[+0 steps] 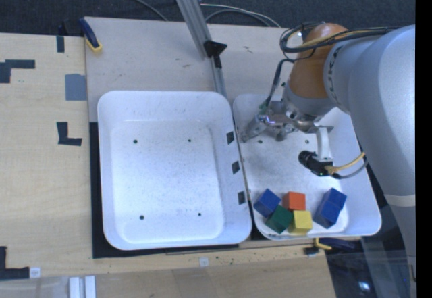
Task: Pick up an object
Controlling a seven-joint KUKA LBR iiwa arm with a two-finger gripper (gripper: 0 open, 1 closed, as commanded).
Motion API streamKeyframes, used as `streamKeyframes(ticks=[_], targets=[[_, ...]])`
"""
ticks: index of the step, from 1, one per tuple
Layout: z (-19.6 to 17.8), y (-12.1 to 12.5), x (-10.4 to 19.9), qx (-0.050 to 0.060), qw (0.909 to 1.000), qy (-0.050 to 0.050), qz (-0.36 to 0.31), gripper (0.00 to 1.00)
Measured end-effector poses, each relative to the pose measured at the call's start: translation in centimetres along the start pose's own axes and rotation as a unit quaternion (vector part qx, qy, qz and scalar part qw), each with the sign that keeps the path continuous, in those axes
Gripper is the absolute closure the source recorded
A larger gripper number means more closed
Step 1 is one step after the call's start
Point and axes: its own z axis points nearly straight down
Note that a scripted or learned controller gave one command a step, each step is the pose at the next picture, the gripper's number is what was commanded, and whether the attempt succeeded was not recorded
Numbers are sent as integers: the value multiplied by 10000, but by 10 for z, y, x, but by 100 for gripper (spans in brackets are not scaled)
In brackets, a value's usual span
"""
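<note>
End effector (260, 126) over right shallow white plastic bin (358, 222), far end; grip state: cannot tell. Small coloured cubes (291, 211) cluster tightly at near wall. Risk: crowding blocks clean grasp.

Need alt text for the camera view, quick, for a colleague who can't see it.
The gripper hangs over the far end of the right bin, apart from five blocks clustered at its near end: two blue, orange, green, yellow. The left bin sits beside it.

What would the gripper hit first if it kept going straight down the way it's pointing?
Probably the bare white floor of the right bin: the gripper points down near its far left corner, apart from the blocks clustered at the near edge. Depth is unclear.
</note>
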Motion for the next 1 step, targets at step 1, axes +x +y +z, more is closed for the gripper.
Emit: streamKeyframes(ticks=[1], targets=[[-110,-9,30,-71,10000,-8,5,0]])
